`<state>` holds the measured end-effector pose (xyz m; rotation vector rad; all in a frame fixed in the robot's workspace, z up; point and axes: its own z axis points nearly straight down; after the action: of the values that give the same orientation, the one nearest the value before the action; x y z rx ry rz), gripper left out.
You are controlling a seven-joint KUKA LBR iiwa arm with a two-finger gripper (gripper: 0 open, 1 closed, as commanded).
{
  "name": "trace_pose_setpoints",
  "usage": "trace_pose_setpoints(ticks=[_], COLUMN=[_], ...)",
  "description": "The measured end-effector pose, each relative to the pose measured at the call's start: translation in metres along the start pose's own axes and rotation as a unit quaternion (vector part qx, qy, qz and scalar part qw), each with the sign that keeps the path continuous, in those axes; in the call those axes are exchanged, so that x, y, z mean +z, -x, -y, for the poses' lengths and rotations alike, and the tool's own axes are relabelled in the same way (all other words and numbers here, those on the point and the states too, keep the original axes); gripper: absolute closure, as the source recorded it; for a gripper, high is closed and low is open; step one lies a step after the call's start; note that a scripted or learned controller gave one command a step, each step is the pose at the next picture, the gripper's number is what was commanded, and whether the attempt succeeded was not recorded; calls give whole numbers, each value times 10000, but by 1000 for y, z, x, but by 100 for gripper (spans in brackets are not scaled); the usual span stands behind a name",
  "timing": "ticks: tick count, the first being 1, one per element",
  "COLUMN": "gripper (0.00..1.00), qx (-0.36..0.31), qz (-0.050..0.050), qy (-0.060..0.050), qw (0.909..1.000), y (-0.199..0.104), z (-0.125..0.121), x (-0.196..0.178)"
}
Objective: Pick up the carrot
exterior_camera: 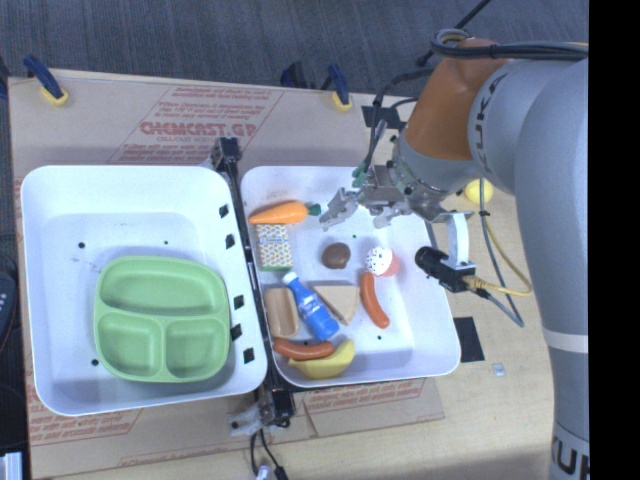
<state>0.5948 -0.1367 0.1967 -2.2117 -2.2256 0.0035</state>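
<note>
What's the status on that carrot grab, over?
Gripper low over right bin, nothing between the jaws. Carrot lying at the bin's far left end, just left of gripper, untouched. Path between them clear.

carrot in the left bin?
No, the carrot lies in the right bin, near its top-left corner.

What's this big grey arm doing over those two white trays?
The arm is after the carrot, which lies at the far left corner of the right bin among other toy food: a banana, sausages, a blue bottle. Its gripper hangs just right of the carrot's green top, nothing between its fingers. The left bin holds a green divided plate.
</note>
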Motion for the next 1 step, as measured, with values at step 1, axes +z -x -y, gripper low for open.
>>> trace_pose_setpoints(ticks=[1], gripper=[0], qx=[943], qz=[2], qy=[6], qw=[9955], y=[-28], z=[-46], x=[29])
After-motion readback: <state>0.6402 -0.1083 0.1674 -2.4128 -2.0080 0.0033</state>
